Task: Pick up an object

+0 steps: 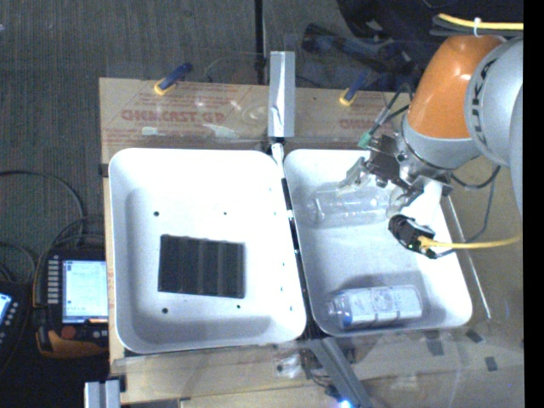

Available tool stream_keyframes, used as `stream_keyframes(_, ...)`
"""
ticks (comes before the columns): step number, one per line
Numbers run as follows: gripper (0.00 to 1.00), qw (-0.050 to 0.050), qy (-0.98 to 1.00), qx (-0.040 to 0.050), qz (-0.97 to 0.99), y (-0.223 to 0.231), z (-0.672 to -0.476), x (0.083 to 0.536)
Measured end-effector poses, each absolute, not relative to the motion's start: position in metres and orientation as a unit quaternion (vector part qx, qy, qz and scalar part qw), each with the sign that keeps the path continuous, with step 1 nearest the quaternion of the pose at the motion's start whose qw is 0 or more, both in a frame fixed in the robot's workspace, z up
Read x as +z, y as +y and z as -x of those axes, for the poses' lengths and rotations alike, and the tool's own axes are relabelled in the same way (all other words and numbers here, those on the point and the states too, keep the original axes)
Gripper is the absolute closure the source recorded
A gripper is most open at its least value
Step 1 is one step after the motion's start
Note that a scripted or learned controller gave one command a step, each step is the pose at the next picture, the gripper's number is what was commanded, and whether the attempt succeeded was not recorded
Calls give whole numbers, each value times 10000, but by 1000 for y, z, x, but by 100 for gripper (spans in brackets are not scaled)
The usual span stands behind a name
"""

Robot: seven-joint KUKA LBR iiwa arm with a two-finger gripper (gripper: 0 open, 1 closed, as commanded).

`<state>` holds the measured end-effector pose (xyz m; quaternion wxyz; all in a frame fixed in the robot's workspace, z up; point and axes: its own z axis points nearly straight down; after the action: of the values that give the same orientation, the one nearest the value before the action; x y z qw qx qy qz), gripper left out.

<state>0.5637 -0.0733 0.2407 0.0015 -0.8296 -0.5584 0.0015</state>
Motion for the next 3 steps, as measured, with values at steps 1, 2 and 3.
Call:
stream_keyframes(1,0,-9,-4839,10,8751,-137,-547,280)
stream_keyframes(2,0,-11,-4713,8,8820,-141,-534,344)
stream_keyframes(3,0,-12,-4712,10,8820,-141,-534,344)
